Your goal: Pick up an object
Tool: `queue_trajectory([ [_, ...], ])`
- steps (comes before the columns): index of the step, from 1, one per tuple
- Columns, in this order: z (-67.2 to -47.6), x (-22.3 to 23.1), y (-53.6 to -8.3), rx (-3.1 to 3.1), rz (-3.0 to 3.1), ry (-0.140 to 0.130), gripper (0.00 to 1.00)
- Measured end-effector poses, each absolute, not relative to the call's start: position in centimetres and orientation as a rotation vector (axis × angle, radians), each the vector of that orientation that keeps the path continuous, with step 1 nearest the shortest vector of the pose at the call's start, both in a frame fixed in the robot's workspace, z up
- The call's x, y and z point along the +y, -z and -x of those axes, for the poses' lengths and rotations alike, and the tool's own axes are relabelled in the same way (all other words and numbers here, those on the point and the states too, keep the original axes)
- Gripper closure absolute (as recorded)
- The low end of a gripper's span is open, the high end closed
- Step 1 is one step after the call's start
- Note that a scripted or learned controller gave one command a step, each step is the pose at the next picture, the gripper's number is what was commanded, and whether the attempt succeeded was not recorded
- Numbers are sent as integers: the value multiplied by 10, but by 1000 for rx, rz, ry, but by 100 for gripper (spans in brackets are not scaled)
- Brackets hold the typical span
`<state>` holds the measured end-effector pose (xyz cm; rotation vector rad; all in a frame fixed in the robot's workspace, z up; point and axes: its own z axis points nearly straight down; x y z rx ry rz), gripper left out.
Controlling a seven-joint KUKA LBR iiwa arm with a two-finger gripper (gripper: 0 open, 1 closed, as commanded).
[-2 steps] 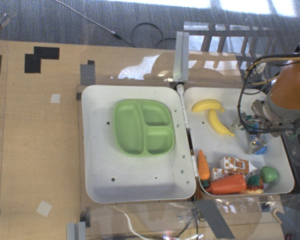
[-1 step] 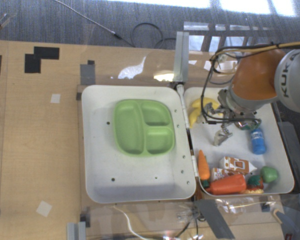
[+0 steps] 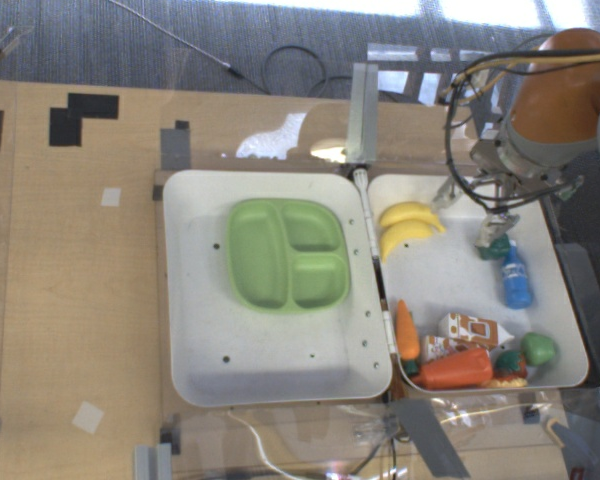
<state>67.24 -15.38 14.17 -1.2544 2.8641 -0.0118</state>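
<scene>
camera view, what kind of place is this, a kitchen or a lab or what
Likely a robot lab test bench, not a kitchen: a wooden bench bearing two white bins, a green divided plate in the left one, toy food like bananas in the right, and loose cables.

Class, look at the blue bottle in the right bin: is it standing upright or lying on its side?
Lying on its side. The blue bottle shows its full length flat on the right bin's floor, its green cap end toward the gripper.

Robotics lab, wooden bench [image 3: 70,268], white bins [image 3: 190,298], loose cables [image 3: 290,63]
</scene>
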Motion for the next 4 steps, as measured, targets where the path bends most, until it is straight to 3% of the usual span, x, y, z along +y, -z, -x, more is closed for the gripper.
queue_trajectory([
  [1,-619,-197,-95,2741,1502,-4,0],
  [2,-563,-195,-92,2714,1541,2,0],
  [3,-621,-128,-90,2894,1179,6,0],
  [4,-593,-191,-89,2788,1423,12,0],
])
